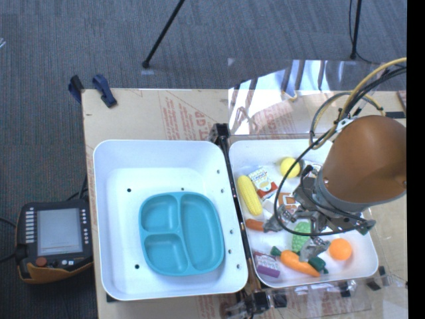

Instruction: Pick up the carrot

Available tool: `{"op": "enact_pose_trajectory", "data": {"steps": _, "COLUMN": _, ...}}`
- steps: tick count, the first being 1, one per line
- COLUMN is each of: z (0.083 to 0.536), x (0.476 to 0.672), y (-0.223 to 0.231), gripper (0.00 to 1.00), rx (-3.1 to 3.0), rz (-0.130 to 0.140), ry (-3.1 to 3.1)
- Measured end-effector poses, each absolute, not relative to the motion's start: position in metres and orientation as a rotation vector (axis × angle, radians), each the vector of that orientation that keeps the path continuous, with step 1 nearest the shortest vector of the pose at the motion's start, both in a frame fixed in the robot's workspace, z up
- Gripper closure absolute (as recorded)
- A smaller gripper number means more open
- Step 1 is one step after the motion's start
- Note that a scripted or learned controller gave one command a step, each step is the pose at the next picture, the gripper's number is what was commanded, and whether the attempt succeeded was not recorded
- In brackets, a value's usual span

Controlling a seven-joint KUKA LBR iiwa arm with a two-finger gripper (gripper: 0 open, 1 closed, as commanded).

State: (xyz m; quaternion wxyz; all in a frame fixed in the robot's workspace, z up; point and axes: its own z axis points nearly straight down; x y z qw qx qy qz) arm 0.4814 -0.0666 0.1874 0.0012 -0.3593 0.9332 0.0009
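Observation:
The carrot, orange with a dark green top at its right end, lies near the front wall of the right bin. My gripper hangs under the arm's orange band, low over the middle of that bin and just behind the carrot. A green toy sits right beneath the gripper. The arm hides part of the bin's right half. I see nothing of the carrot inside the gripper.
In the right bin there are also a corn cob, a yellow lemon, an orange fruit, a purple block, a small orange piece and a small carton. The left bin holds a teal divided plate.

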Motion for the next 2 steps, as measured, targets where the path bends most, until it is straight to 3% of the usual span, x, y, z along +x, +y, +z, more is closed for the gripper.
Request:
{"op": "enact_pose_trajectory", "data": {"steps": 1, "z": 0.084, "x": 0.484, "y": -0.083, "gripper": 0.0, "rx": -1.317, "rz": 0.01, "ry": 2.857}}
{"op": "enact_pose_trajectory", "data": {"steps": 2, "z": 0.096, "x": 0.486, "y": -0.079, "gripper": 1.0, "rx": -1.324, "rz": 0.01, "ry": 2.848}}
